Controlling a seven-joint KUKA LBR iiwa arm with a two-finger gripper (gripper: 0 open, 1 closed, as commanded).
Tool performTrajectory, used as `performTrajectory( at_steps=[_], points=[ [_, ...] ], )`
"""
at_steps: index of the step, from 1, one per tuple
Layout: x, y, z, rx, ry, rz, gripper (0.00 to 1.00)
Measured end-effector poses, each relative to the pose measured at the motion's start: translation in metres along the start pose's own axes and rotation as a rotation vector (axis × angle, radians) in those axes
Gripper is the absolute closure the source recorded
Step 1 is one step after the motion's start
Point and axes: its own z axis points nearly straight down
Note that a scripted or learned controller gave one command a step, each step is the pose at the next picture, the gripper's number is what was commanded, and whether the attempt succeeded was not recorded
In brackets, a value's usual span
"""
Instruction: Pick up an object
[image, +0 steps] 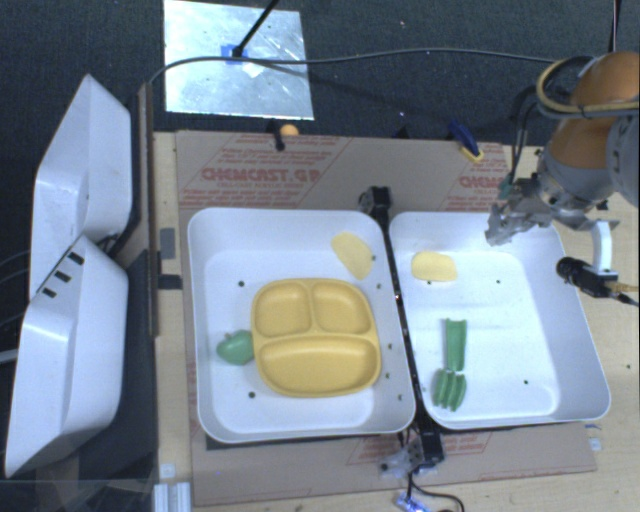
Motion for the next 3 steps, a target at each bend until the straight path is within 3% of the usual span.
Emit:
performTrajectory(
  at_steps=[2, 3],
  points=[
    [0.000, -0.008, -0.100, 0.001, 0.000, 0.000, 1.00],
    [0.052, -0.002, -0.080, 0.006, 0.002, -0.004, 1.00]
  ],
)
